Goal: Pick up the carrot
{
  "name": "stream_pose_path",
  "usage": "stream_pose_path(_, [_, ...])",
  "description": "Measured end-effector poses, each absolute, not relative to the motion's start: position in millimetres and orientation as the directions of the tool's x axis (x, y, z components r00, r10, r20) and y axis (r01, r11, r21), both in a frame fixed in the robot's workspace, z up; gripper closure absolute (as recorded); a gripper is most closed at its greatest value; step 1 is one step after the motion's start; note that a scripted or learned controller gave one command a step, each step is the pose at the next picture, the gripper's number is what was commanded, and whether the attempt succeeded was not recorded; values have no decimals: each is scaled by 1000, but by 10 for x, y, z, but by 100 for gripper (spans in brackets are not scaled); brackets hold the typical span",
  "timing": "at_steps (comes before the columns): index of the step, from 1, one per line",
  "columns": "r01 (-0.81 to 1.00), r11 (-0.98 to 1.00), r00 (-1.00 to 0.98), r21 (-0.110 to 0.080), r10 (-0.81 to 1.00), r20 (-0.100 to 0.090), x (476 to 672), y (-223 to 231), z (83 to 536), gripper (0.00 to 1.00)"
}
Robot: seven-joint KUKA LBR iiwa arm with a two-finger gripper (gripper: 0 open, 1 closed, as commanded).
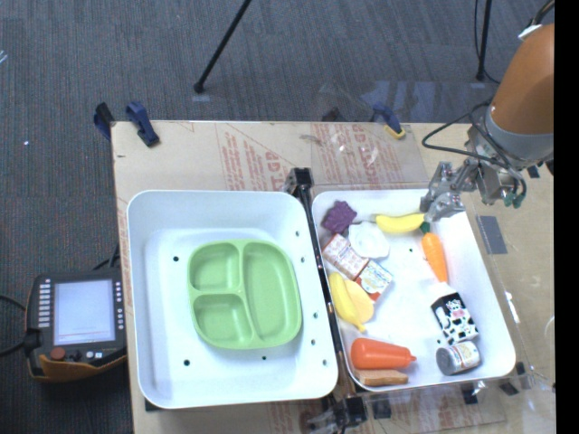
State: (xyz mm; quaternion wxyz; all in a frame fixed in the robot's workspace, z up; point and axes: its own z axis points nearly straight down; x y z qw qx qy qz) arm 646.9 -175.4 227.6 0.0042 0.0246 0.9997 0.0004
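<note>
Approach step imo: end effector [442, 194] hovers just at 12 o'clock of the carrot [435, 255], can't tell its state; needs a descent next.

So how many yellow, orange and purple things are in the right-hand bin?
Yellow: 2, banana and yellow piece
Orange: 2, carrot and fatter orange piece
Purple: 1, purple lump
Total: 5

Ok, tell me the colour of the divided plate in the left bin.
Light green; the divided plate shows clearly in the camera view, lying in the left bin.
</note>
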Motion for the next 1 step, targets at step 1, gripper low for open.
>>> stream_pose_path(1, [-90, 996, -996, 6, -90, 8, 6085, -2106, 1064, 100])
